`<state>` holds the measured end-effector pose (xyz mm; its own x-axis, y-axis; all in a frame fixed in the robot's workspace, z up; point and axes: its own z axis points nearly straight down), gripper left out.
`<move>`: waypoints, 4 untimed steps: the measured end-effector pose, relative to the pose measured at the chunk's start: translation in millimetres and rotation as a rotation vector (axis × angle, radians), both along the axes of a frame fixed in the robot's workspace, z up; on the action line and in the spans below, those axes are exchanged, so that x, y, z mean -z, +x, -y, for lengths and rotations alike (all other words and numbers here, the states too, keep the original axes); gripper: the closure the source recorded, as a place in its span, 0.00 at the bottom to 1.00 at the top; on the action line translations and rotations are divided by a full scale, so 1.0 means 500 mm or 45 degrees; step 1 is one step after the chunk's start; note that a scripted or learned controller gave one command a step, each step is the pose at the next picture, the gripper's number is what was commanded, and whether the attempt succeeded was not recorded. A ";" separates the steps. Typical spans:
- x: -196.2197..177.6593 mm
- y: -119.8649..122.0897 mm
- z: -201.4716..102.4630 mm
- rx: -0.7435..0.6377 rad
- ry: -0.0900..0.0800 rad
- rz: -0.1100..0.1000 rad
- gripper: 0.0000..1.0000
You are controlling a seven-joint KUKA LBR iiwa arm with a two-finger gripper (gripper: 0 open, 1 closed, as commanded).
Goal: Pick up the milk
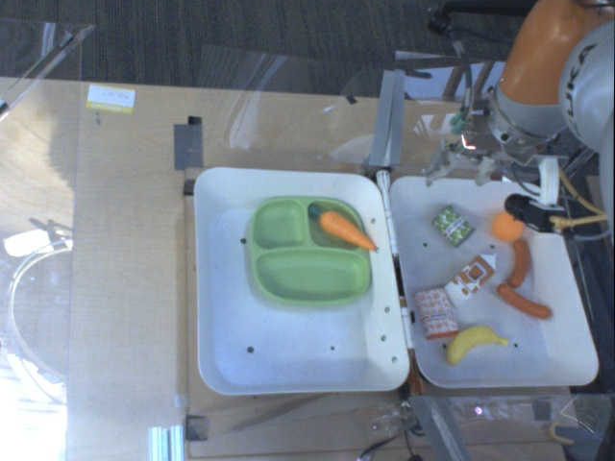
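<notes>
While my pincer (pixel 459 152) hung over the far edge of the right bin (pixel 567 353), I could not tell its state and it carried nothing — this was the approach step. The milk (pixel 473 279) lay on its side mid-bin, just beside a red-white packet (pixel 435 312) — next I needed to come nearer and descend.

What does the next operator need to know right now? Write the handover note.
Gripper: above the far edge of the right bin, over none of the items; finger state unclear.
Milk: small carton lying in the right bin, between the red-and-white packet and a sausage, with the banana nearer the front.
Left bin: green tray with a carrot on it.
Done: nothing; the milk is untouched.
Left: reach the milk, grasp, lift.
</notes>
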<state>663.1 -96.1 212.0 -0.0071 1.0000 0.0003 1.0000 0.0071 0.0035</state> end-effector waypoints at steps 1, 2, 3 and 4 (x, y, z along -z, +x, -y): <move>0.219 0.012 0.043 -0.001 -0.001 -0.003 0.00; 0.247 -0.071 0.187 0.127 0.004 0.007 0.00; 0.246 -0.343 0.145 -0.089 -0.005 0.009 0.00; 0.223 -0.334 0.145 -0.093 -0.009 0.023 1.00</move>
